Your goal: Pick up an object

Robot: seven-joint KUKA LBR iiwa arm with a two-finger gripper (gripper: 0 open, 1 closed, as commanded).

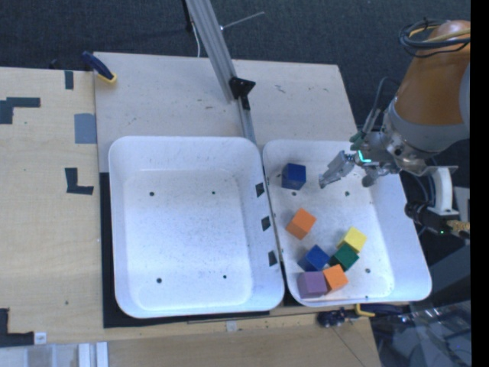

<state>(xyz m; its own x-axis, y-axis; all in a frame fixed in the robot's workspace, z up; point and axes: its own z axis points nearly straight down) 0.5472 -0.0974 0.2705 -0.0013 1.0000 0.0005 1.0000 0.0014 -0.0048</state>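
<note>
Wooden bench [176, 105], pale top, with grey tape marks at its left. Two shallow white bins sit side by side on it. Left bin [122, 205] is the larger. Right bin [397, 251] holds seven small blocks.

Arm [432, 90] enters from the right, orange band above the wrist, grey wrist over the right bin's upper right edge. Gripper [348, 170] hangs over the upper part of the right bin, one finger [335, 171] slanting down and left; cannot tell if the fingers are spread or pressed together. Nothing visible between them.

A grey metal rail [218, 48] runs diagonally from the top edge down to the gap between the bins.

Blocks in right bin: dark blue cube [293, 176] near the top, just left of the gripper, apart from it. Orange cube [301, 223] mid-bin, alone. Lower cluster, packed close: yellow cube [354, 240], green cube [345, 257], blue cube [314, 258], small orange cube [335, 277], purple cube [312, 284].
</note>
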